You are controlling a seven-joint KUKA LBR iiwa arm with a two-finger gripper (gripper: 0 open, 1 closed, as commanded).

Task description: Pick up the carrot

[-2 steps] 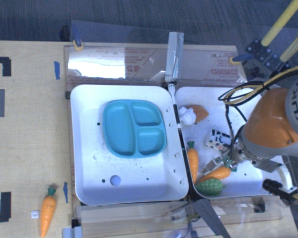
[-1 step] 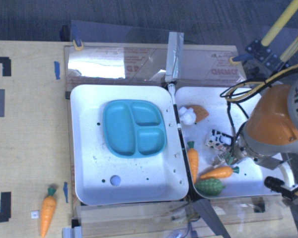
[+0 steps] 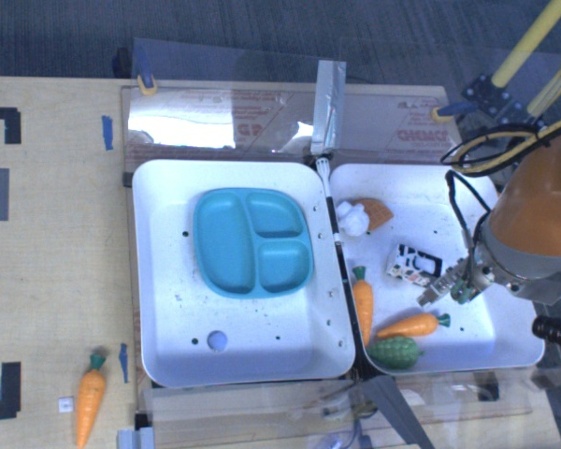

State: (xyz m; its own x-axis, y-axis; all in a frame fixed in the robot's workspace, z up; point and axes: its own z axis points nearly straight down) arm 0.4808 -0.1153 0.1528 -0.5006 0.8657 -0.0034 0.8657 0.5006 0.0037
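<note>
Two carrots lie in the right bin (image 3: 467,344). One carrot (image 3: 363,303) rests against the bin's left wall, pointing along it, green top toward the back. The other carrot (image 3: 411,325) lies crosswise near the front, green top to the right. A third carrot (image 3: 91,396) lies outside the bins on the bench at the front left. My gripper (image 3: 446,288) hangs over the right bin, just above and to the right of the crosswise carrot, and nothing is visibly held in it.
A green vegetable (image 3: 395,351) sits at the right bin's front edge beside the crosswise carrot. A black-and-white item (image 3: 413,263), a white lump (image 3: 353,219) and a brown piece (image 3: 380,213) lie farther back. The left bin (image 3: 159,279) holds a blue divided plate (image 3: 252,241).
</note>
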